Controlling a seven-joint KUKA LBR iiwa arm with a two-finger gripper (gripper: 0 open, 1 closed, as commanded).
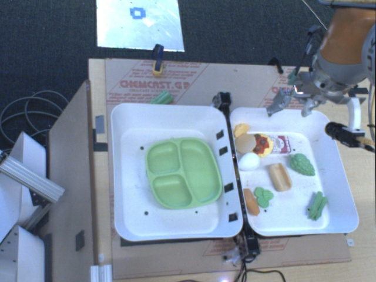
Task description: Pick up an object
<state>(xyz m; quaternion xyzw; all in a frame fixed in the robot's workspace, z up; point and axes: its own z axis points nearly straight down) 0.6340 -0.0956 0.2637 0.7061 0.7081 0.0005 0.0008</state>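
My gripper [292, 106] hangs over the far rim of the right bin [341, 175], its two fingers spread apart with nothing between them. Below it in that bin lie several toy foods: a yellow piece [241, 130], a burger-like piece [245, 143], a red and yellow packet [273, 144], a white egg [249, 161], a bread roll [279, 176], a green leafy piece [302, 164], a carrot [251, 201], a small green sprig [264, 197] and green beans [317, 205].
The left bin [126, 157] holds a green divided plate [183, 172]. A black clamp strip [230, 163] runs between the bins. A yellow and blue clip [157, 60] and a shiny sheet [138, 16] lie beyond the bins. Cables trail at far left.
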